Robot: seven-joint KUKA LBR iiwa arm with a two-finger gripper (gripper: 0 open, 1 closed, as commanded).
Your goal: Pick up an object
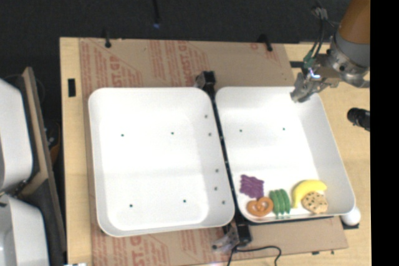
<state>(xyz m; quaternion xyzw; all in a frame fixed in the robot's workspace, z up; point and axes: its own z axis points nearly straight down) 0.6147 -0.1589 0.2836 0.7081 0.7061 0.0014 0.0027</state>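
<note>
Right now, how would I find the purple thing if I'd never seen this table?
Look at the right-hand white bin, the one nearer the gripper. Go to its front edge, where a few small toy foods lie together. The purple piece lies at the left of the group, just behind the orange pretzel and left of the green piece; it is the only purple one.

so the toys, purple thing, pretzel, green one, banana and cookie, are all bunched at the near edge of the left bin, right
Not quite: they sit in the right bin, not the left bin. The camera view shows the purple toy, pretzel, green toy, banana and cookie bunched along its near edge.
</note>
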